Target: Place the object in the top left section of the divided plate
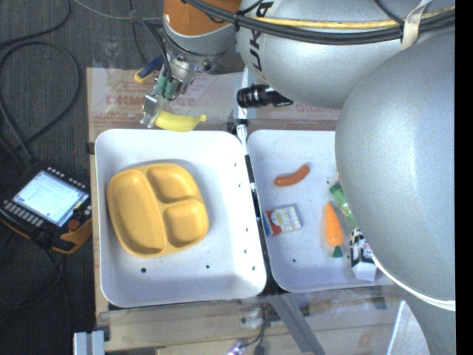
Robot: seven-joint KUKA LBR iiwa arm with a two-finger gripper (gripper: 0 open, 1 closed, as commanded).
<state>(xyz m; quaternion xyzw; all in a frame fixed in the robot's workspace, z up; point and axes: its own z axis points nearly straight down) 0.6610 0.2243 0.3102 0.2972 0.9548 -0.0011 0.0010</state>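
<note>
A yellow divided plate (157,207) lies in the left white bin (118,143), with one long section on its left and two smaller ones on its right. A yellow banana (179,122) hangs over that bin's far rim, beyond the plate. My gripper (153,114) reaches down from the orange-banded wrist at the top. Its fingers are shut on the banana's left end. The banana points right, level with the bin's back edge.
The right bin (295,272) holds an orange sausage (292,175), a small printed box (283,220), a carrot (334,224), a green item (340,198) and a small carton (362,261). The arm's grey body covers the right side. A teach pendant (48,198) lies left of the bench.
</note>
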